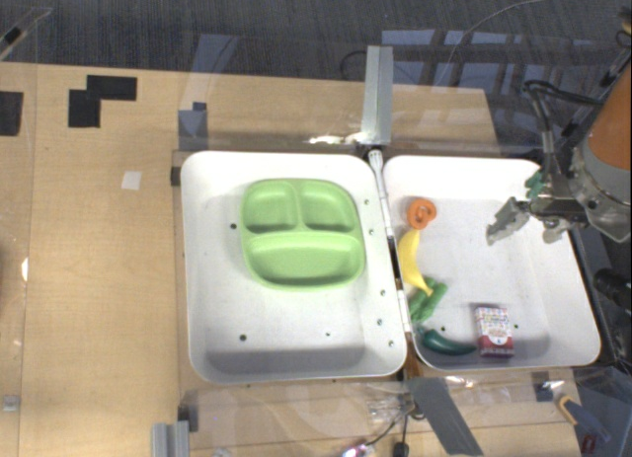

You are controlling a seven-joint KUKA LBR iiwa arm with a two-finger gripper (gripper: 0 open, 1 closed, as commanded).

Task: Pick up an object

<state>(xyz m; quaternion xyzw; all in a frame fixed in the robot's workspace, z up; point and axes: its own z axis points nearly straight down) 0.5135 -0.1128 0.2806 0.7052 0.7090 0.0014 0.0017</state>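
Overhead, claw spread apart and holding nothing above the right bin near its right edge, yellow banana, orange piece and green vegetables along its left wall, red packet near front edge, green divided plate in left bin.

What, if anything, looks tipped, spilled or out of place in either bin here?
Nothing stands out. The green divided plate lies flat in the left bin. In the right bin, the orange piece, banana, green vegetables and small red box lie loose but contained. The claw hovers open.
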